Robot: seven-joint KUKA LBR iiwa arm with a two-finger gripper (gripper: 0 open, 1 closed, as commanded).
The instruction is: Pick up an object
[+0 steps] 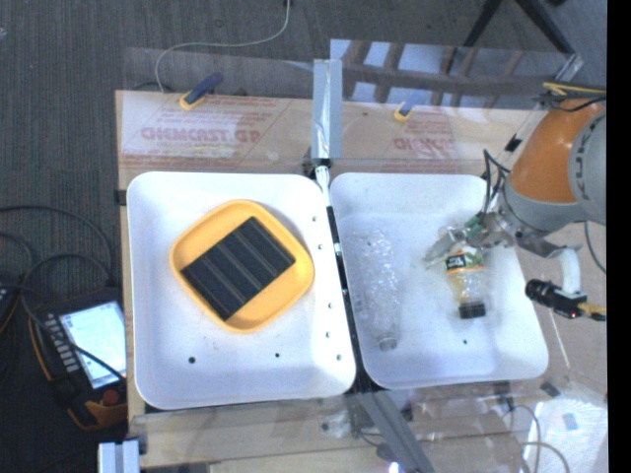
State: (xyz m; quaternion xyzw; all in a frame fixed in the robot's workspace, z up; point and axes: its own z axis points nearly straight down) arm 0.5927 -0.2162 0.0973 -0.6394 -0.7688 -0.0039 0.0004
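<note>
Slippage is the main risk: the gripper (473,233) sits low in the right bin (424,363) at the small bottle (465,282) with a dark cap, but finger opening and any grasp cannot be told. A clear plastic bottle (377,289) lies near. The left bin (158,363) holds a yellow lid (244,264). Bench boards (217,136) rest over grey carpet (59,67).

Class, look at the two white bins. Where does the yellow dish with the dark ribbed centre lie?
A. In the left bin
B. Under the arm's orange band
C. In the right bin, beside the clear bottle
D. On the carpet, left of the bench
A: the yellow dish rests in the left bin, while the clear bottle lies in the right bin.
</note>
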